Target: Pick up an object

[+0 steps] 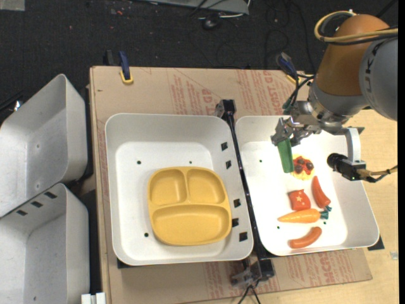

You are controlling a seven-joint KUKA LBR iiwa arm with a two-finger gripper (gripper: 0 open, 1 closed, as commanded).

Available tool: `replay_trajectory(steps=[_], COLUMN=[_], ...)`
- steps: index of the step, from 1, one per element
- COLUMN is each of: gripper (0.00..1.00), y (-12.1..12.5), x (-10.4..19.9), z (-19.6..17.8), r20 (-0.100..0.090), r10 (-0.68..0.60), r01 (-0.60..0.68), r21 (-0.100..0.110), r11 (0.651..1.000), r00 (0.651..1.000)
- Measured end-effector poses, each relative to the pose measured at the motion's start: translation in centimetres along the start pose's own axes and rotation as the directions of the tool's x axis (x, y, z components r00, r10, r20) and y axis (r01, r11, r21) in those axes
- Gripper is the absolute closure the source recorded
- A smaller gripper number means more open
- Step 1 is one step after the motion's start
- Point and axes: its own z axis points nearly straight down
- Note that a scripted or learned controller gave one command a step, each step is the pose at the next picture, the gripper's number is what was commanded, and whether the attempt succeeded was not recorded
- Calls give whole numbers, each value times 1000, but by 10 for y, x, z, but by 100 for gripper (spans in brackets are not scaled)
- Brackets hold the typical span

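Green stick [286, 155] hanging upright over right bin [266, 132], top pinched between gripper [283, 137] fingers, seemingly lifted off floor. Grab apparently done; left to raise clear of other toys.

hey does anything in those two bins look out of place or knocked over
Nothing looks spilled or damaged. The one oddity: a green stick-shaped piece hangs upright from the gripper over the right bin, while the other toy foods lie flat. The yellow tray sits flat in the left bin.
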Motion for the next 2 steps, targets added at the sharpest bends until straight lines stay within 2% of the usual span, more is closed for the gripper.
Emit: replay_trajectory(steps=[1,2], gripper=[100,100], y=[1,-9], x=[0,47], z=[-21,-23], r20=[0,-2], r10=[1,-4], r01=[-1,4], r21=[2,7], r11=[1000,1000], r00=[1000,1000])
